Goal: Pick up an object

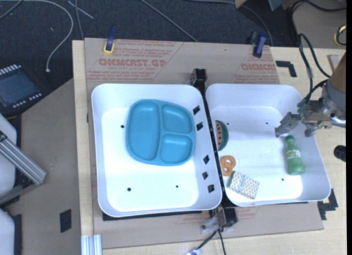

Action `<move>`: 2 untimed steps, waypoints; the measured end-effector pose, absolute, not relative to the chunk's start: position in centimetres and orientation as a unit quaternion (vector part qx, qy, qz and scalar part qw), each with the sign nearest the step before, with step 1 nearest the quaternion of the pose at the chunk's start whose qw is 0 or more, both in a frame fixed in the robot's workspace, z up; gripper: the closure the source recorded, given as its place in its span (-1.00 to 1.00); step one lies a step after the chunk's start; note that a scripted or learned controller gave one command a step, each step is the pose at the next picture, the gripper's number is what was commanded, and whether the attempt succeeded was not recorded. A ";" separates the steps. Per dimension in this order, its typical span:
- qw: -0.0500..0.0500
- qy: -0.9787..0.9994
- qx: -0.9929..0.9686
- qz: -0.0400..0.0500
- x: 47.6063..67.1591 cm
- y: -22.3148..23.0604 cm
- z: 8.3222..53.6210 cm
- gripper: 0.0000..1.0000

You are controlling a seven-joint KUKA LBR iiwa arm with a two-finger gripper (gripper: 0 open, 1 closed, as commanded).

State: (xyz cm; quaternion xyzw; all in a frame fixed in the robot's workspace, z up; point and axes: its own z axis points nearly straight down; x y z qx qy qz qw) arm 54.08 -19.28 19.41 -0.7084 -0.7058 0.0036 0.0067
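Note:
My gripper (297,128) hangs over the right side of the right bin (258,97), its fingers spread open with nothing between them. Just below it lies a green bottle (293,155) with a white label, its cap end pointing up toward the fingertips. A pretzel-shaped orange piece (227,164) and a checkered packet (243,184) lie near the bin's front left. A watermelon slice (221,134) leans at the bin's left wall.
The left bin (110,155) holds a blue divided plate (160,132). A black divider with clips runs between the bins. Cables lie on the floor beyond the bench, and the arm enters from the right edge.

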 end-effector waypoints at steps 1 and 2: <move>0.001 -0.707 -0.707 0.000 54.4 -19.2 20.2 -1.00; 0.003 -0.707 -0.707 0.001 55.1 -19.4 14.2 -1.00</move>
